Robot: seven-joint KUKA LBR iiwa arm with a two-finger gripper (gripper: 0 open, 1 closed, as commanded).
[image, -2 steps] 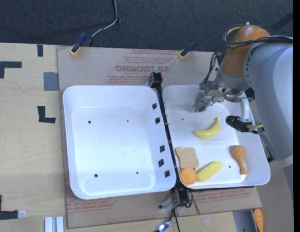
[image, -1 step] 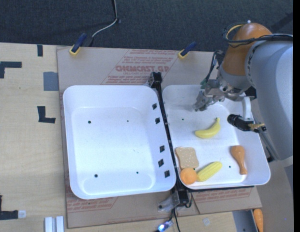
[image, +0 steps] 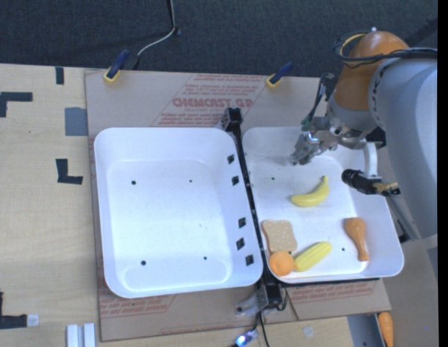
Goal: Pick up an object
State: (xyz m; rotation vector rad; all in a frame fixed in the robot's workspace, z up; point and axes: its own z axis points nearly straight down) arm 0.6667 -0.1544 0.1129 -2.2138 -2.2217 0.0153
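Gripper low over the far part of the right shallow white plastic bin, nothing seen between its fingers.

Camera view: the grey arm with the orange band reaches in from the right and its two-finger gripper hangs over bare bin floor near the far edge; whether the fingers are spread or pressed together cannot be told at this scale. The small yellow toy banana lies on the bin floor nearer the camera than the fingertips, close by but apart from them. Further toward the near edge lie a tan toy bread slice, an orange round toy fruit touching a yellow toy corn cob, and an orange-brown toy drumstick toward the right. The left shallow white plastic bin sits alongside, across the black divider.
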